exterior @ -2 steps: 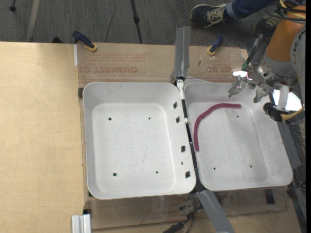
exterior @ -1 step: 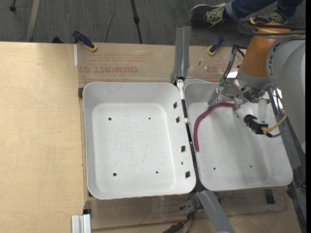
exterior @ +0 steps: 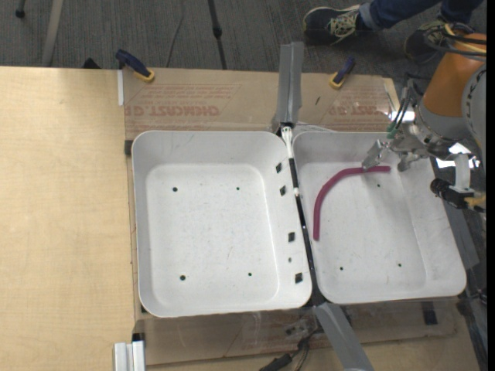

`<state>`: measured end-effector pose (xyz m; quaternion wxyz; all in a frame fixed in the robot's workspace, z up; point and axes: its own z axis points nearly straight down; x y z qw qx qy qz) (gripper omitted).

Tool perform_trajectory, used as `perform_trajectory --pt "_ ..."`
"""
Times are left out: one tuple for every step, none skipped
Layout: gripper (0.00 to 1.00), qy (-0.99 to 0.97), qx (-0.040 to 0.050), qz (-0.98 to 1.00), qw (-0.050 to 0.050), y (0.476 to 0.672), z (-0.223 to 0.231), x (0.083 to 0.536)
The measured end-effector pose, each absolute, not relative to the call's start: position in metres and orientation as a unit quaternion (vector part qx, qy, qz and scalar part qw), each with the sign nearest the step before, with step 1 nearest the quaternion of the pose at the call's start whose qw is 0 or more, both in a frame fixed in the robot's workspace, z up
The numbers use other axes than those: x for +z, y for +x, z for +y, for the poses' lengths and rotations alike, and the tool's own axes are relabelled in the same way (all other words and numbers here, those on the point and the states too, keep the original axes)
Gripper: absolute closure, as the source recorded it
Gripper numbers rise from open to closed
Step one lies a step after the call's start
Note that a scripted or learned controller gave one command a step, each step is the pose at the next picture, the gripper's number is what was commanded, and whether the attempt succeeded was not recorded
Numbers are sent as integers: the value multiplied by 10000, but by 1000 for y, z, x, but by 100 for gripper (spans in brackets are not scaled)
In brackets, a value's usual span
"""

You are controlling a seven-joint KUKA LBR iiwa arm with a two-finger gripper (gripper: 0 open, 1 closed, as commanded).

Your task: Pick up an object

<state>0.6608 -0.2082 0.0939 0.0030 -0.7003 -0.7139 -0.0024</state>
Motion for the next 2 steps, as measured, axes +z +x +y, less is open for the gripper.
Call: perform_trajectory --pt "0 -7002 -22 -7140 29 661 -208 94" --pt "0 -7409 8 -6716 8 565 -157 91"
